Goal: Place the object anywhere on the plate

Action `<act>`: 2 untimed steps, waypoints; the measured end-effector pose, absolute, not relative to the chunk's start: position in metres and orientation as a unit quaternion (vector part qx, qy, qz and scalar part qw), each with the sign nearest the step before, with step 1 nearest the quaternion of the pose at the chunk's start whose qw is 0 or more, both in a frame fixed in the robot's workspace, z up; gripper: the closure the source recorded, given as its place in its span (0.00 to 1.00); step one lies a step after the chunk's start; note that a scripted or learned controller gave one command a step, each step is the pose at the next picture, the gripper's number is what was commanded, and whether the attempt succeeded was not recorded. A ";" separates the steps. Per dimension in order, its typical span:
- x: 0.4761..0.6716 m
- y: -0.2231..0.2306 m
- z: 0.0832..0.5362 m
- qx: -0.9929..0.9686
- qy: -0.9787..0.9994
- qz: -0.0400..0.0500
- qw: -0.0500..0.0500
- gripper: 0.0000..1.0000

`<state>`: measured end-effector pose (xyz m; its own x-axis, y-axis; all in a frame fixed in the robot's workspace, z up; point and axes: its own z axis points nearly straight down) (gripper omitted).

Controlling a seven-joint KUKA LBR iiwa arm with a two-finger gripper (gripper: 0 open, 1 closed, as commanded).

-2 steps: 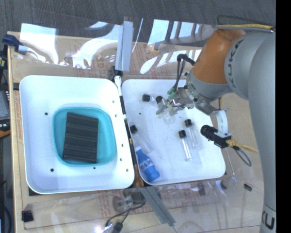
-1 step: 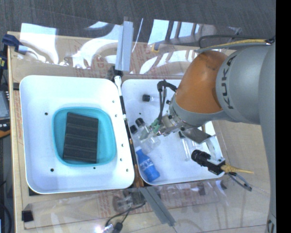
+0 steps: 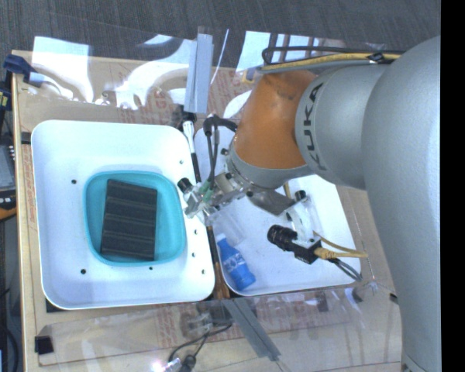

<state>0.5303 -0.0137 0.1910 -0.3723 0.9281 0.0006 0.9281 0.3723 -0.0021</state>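
Note:
A square teal plate [image 3: 170, 231] lies in the middle of the left white bin [image 3: 54, 153]. A dark grey ridged block [image 3: 129, 219] rests flat on the plate, a little left of its centre. My gripper [image 3: 201, 200] hangs low over the strip between the two bins, just right of the plate's right edge and apart from the block. The orange wrist band [image 3: 271, 130] and the grey arm cover most of it from above. A small blue object with a white label [image 3: 235, 263] lies in the near left corner of the right bin [image 3: 294, 281].
A black cable plug with a yellow lead [image 3: 294, 242] dangles from the wrist over the right bin. The bins' raised rims meet right under the gripper. Clear plastic and metal brackets [image 3: 199, 68] stand behind the bins.

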 end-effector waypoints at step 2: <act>0.527 -0.033 0.213 -0.546 -0.838 0.000 0.001 0.00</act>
<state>0.5271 -0.0331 0.2130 -0.4029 0.9153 0.0004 0.9153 0.4029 -0.0013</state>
